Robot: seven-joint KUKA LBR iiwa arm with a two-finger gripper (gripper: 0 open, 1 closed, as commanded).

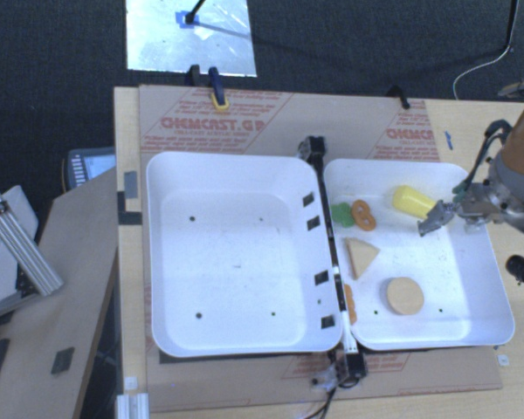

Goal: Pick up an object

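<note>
From the camera view I see my gripper (431, 223) over the right bin (485, 326), whether parted or closed I cannot tell. The yellow cup (411, 201) lies just left of its tip, nothing held.

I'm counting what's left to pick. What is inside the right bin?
The right bin holds a yellow cylinder, green piece, orange ring, tan wedge and tan disc. The hand hangs over it; anything beneath is hidden.
</note>
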